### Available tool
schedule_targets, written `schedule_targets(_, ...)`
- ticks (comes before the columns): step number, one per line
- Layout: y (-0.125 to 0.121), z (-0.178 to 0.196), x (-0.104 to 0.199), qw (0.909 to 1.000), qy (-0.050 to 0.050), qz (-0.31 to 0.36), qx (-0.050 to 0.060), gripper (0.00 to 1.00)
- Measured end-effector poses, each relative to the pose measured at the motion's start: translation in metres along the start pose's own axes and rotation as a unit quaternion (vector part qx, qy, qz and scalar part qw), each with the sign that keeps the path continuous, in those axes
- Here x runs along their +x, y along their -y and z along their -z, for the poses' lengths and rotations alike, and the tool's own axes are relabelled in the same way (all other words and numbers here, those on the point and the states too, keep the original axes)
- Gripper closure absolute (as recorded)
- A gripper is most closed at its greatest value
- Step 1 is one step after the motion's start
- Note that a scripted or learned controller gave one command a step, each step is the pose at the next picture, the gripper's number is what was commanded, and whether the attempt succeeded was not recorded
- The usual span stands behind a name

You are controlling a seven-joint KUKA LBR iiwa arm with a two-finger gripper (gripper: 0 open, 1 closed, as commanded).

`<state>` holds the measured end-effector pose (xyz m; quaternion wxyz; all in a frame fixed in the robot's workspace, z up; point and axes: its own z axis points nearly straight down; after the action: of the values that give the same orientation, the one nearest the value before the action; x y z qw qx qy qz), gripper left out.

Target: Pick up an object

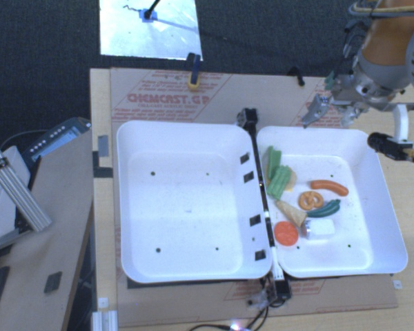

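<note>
Orange sausage (329, 187) well below claw (329, 110)

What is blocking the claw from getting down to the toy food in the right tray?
Nothing visible. The gripper hangs above the right bin's far rim. The toy sausage, pretzel and green pepper lie uncovered below it.

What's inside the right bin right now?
The right bin holds green pods, a sausage, a pretzel, a cone, a red disc and a white block. Nothing looks covered.
</note>
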<state>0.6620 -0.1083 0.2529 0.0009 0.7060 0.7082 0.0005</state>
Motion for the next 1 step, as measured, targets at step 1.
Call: schedule_targets(1,-0.0009,0.0114,0.0003,1.0,0.0,0.002,-0.002,1.0)
